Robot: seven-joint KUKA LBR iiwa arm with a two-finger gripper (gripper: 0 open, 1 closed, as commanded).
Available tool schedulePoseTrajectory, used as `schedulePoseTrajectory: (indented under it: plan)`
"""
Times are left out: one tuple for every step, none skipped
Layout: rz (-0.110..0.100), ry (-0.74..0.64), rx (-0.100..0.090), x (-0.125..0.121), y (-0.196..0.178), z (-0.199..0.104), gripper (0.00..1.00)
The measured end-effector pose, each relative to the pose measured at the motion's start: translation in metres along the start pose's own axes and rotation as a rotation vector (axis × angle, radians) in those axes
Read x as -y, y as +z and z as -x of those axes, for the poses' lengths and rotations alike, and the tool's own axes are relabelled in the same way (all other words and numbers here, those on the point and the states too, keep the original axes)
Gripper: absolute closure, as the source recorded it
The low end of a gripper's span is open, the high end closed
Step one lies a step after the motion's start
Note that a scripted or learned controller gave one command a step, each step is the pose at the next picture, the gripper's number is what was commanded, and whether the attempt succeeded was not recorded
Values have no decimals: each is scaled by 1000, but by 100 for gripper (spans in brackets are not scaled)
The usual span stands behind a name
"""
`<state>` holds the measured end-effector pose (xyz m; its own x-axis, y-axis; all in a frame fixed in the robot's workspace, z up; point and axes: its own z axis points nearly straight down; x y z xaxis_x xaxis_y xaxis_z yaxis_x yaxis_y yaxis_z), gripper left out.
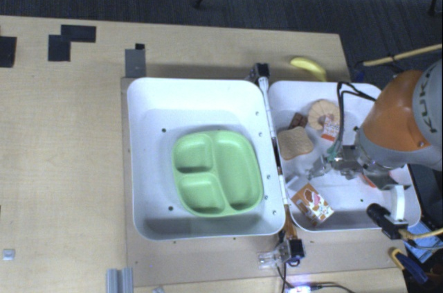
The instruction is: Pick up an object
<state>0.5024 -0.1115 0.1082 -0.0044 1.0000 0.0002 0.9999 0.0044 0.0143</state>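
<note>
Camera view: end effector point(324, 165) low inside the right bin point(349, 218), between tan slab point(294, 143) and orange packet point(312, 205); whether it grips anything, cannot tell.

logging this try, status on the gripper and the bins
Gripper low in right bin, among the items; grip unclear. Tan slice and round packet beside it, orange packet nearer front. Green tray in left bin, apart.

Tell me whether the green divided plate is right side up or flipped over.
Right side up: the green divided plate lies flat in the left bin, its three hollow compartments facing the camera.
</note>
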Motion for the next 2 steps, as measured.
schedulePoseTrajectory:
  plan:
    - [-5,3,3,11,21,-15,0]
    - [0,2,2,9,10,-16,100]
